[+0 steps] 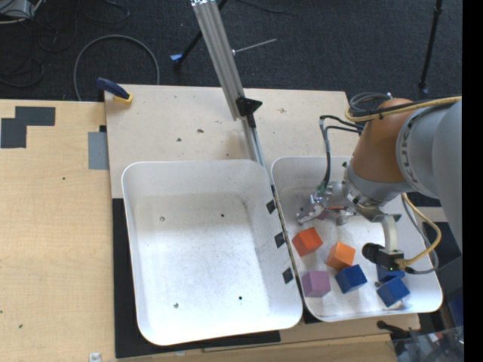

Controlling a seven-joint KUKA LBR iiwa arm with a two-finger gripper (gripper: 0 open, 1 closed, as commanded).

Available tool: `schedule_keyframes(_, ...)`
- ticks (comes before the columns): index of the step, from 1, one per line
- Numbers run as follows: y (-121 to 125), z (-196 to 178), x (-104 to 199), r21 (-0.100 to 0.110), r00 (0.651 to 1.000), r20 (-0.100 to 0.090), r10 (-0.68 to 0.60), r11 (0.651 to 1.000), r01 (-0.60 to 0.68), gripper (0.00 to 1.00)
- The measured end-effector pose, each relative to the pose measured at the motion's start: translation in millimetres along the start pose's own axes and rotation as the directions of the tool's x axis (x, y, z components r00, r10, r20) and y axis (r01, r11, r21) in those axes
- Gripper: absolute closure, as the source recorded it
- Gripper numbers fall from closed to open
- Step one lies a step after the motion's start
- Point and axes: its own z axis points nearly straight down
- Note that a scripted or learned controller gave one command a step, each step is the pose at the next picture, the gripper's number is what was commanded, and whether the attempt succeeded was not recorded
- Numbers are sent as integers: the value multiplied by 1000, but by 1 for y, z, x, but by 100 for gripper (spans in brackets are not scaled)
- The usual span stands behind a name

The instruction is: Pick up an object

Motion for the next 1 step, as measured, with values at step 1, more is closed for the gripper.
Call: schedule_keyframes(1,-76,0,-61,-2,1000,1,0,1000,0,0)
